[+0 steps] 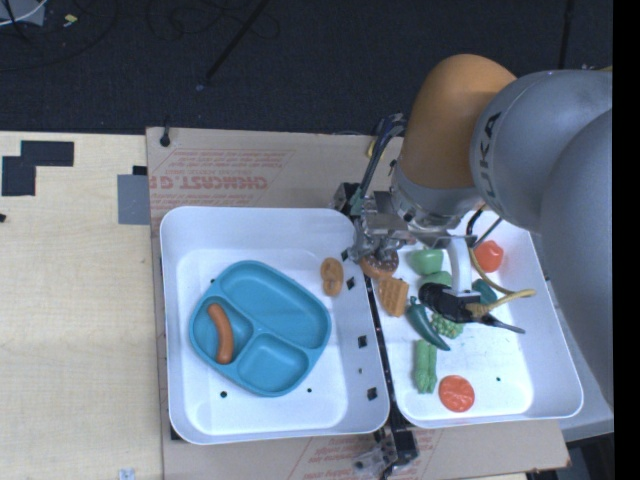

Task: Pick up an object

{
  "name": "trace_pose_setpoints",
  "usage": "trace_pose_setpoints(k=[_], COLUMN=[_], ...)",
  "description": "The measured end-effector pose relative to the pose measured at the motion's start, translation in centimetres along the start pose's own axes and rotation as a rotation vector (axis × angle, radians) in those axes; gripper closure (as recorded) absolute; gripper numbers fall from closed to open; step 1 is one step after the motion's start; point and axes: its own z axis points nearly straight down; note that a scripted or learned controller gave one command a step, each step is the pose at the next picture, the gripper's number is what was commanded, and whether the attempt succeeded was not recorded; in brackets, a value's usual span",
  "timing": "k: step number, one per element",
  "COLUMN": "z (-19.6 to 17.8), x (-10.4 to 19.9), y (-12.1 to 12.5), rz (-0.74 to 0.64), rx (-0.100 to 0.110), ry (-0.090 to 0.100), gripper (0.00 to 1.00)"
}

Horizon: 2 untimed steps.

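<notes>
My gripper (373,253) hangs over the left edge of the right bin (560,368), just by the divide between the two bins. Right below it lies an orange-brown waffle-like piece (391,294); a bit of orange-brown shows at the gripper's tip, and I cannot tell if it is held. A light green piece (430,261) and a red tomato (488,256) lie to the gripper's right. Further toward the front lie a dark green pepper (428,328), a green cucumber (425,366) and a second red tomato (457,393).
The left bin (190,238) holds a blue divided plate (285,318) with a sausage (221,332) in its left compartment. A tan lump (332,276) lies by that bin's right wall. The arm's big grey and orange body covers the right bin's back.
</notes>
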Motion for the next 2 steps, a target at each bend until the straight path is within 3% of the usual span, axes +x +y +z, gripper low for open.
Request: trace_pose_setpoints(k=[1,2], z=[-1.0,0.2], x=[3.4,2.4], y=[0.6,1.0], rz=[0.001,0.005], rx=[-0.001,0.002], ry=[0.000,-0.003], gripper=[1.00,1.00])
